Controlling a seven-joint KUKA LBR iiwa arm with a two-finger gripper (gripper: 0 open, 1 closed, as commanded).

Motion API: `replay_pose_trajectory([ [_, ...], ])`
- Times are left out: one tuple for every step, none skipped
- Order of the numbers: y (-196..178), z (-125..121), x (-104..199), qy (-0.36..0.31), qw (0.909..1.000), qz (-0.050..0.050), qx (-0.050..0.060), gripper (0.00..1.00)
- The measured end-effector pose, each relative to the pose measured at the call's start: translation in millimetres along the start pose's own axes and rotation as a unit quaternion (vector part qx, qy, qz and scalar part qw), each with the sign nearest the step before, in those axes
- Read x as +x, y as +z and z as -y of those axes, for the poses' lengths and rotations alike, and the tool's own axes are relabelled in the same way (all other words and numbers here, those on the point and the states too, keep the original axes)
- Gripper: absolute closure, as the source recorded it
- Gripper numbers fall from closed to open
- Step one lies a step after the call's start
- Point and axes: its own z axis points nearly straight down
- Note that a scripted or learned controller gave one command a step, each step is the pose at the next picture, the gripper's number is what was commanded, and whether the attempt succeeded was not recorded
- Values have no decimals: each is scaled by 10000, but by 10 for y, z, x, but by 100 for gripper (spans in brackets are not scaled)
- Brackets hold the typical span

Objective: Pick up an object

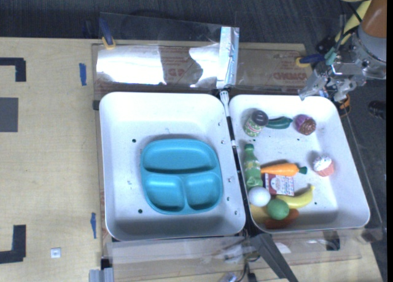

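Down at the near edge of the right bin [353, 210] sits the crowd: a green ball [278, 208], a banana [299, 198], a white egg [258, 197] and a red packet [282, 184], all touching or nearly so. Just beyond them an orange carrot [281, 168] lies crosswise, its long axis running left to right, and a green bottle [250, 165] lies along the bin's left wall. Farther back are a small can [254, 122], a dark green pepper [279, 123] and a purple onion [305, 124]. The claw [328, 84] hovers over the bin's far right corner, and whether its fingers are apart or together I cannot tell. Nothing is visibly held. Nearest to it is the onion, lying down and to the left, so that looks the likeliest pick. Any print on the packet is too small to read; so is the reddish lettering on the cardboard [270, 69] behind the bins. Over in the left bin [116, 152], a blue tray [181, 173] rests alone.
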Motion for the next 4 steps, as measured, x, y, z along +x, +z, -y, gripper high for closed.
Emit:
replay_pose_trajectory([
  [1186, -10, -174, -445, 9990, -5, 31, 0],
  [1829, -278, -468, -1380, 9904, -65, 55, 0],
  [1708, -300, -513, -1383, 9904, 10, -12, 100],
  [574, -333, 360, -1551, 9879, 15, -67, 100],
])
